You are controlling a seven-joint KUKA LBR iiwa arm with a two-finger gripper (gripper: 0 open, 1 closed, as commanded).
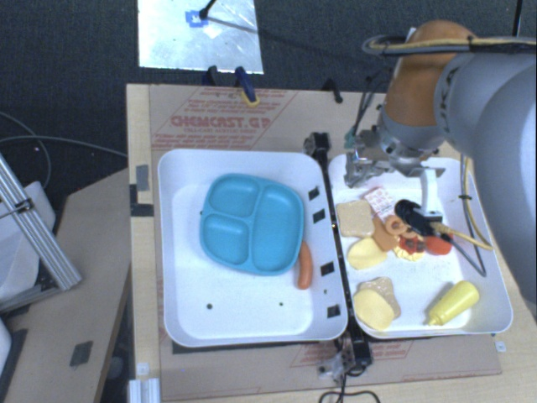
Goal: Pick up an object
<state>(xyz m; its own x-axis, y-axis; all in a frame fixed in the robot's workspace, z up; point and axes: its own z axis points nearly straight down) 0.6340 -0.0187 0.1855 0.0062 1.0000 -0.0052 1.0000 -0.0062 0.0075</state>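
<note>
At the right bin's point(495, 309) top-left corner, the pincer point(359, 170) hangs low over bare white floor, close to the divider wall; can't tell how far open it is or whether it has hold of anything. Just below it: bread slice point(354, 217), small red-and-white packet point(379, 199), then a cluster of toy food mid-bin. Yellow bottle point(453, 301) lies near the lower right rim. Left bin point(180, 309): blue divided plate point(252, 223) in the middle, sausage point(304, 264) at its right edge, open floor elsewhere.
</note>
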